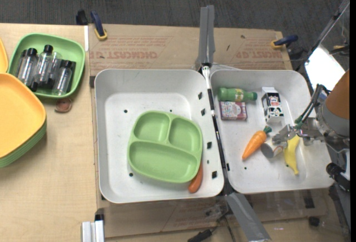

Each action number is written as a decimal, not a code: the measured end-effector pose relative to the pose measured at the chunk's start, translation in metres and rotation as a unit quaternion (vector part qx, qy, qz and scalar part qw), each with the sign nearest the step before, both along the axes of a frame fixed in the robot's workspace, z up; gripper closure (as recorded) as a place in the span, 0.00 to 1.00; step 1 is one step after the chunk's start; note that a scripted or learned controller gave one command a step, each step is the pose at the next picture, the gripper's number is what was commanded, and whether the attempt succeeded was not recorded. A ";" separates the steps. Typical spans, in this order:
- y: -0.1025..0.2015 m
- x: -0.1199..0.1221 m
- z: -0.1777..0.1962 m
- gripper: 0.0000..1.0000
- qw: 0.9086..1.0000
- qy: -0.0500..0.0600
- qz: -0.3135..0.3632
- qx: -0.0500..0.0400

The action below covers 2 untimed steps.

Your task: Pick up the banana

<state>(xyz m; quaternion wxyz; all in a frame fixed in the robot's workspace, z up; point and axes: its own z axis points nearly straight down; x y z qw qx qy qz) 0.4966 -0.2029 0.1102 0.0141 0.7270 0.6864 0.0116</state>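
Camera view: carrot (254,144) (grey can (270,149) between) beside banana (292,154).

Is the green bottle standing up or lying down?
Lying down. The green bottle lies on its side along the back of the right bin, cap pointing right toward the small carton.

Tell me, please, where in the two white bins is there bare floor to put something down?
Left bin: bare strips left of and behind the green divided plate. Right bin: bare floor at the front, below the carrot. It is crowded on its right side around the banana, where the gripper works.
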 end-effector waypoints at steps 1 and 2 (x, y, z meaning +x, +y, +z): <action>0.000 0.000 0.000 0.00 1.000 -0.001 0.014 -0.002; 0.017 -0.006 0.000 0.00 0.999 -0.004 0.043 -0.009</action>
